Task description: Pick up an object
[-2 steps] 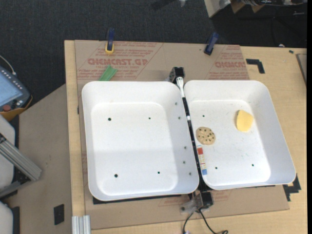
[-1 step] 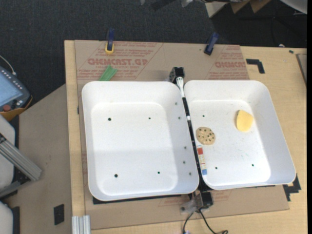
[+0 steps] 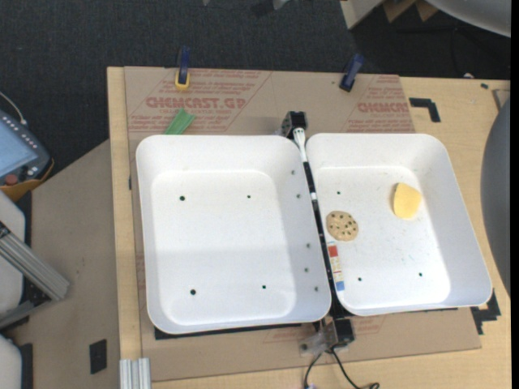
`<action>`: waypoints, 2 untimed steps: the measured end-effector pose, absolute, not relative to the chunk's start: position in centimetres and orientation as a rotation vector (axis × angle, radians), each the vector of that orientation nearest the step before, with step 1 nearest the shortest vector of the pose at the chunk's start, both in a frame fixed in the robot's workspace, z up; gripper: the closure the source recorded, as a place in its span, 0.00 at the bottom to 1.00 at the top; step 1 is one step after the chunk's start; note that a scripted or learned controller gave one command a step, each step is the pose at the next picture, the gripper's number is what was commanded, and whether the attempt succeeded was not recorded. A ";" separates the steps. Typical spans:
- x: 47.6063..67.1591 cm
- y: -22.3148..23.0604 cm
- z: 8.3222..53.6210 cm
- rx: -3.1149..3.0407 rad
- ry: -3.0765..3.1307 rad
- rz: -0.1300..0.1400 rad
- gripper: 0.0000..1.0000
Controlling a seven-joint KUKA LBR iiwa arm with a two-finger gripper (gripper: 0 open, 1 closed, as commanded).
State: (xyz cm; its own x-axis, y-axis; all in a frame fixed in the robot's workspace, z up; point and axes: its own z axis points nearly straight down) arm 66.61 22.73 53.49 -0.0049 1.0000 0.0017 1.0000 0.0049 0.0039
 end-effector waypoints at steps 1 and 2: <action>66.1 15.0 53.6 2.229 2.213 -0.004 0.00; 66.3 22.3 53.5 2.213 2.228 0.006 0.00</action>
